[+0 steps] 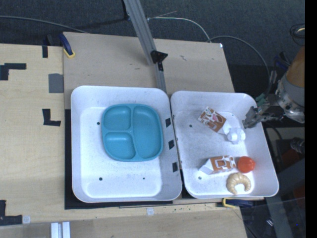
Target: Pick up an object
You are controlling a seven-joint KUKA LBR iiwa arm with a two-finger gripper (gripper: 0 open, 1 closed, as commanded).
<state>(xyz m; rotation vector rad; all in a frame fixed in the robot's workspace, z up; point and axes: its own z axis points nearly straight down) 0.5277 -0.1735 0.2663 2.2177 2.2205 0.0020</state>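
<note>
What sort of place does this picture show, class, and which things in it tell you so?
Most likely a robotics lab or test bench, not a kitchen. Two white bins sit side by side on a wooden bench, toy food such as a croissant lies in one, and a robot arm's tool reaches in.

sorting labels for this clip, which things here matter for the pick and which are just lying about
For the pick:
gripper
upper carton
lower carton
tomato
croissant
right bin

Lying about:
blue plate
left bin
metal pole
cables
</note>
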